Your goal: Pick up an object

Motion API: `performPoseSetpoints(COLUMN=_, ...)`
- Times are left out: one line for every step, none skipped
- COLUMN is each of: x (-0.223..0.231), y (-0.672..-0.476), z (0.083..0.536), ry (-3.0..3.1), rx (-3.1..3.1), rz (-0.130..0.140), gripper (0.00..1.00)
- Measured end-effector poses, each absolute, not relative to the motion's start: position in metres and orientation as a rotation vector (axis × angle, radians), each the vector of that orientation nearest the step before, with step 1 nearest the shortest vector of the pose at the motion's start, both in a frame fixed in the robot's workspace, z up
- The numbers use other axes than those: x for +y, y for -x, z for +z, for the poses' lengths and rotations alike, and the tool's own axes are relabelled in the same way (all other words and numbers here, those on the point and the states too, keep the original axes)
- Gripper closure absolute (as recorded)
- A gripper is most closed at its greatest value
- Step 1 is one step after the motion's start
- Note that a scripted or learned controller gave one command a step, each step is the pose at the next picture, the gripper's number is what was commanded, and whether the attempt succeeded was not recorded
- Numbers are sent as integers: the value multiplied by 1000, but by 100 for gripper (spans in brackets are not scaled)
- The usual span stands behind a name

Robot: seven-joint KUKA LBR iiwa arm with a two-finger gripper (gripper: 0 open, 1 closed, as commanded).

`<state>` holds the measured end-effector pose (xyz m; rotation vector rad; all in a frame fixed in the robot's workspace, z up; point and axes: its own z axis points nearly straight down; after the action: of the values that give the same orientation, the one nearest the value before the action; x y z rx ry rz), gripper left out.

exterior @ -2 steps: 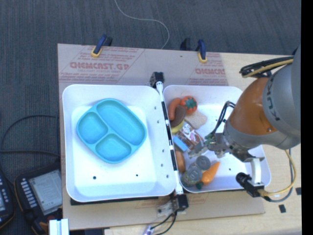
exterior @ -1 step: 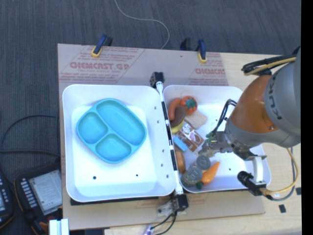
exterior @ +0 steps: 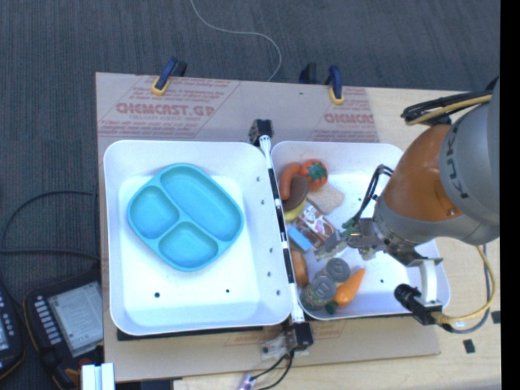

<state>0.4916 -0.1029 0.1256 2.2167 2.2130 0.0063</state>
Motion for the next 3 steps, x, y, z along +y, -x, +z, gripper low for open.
performPoseSetpoints(x=-98, y=-485, z=87, ry=-2220, rx=2218, rz=2, gripper=0)
performPoseSetpoints(x=-99, y=-486, z=98, ry=-2218, rx=2215, rz=5, gripper=100)
performPoseSetpoints(x=-99, y=-486, z=98, ry=-2218, rx=2215, rz=5, gripper=0)
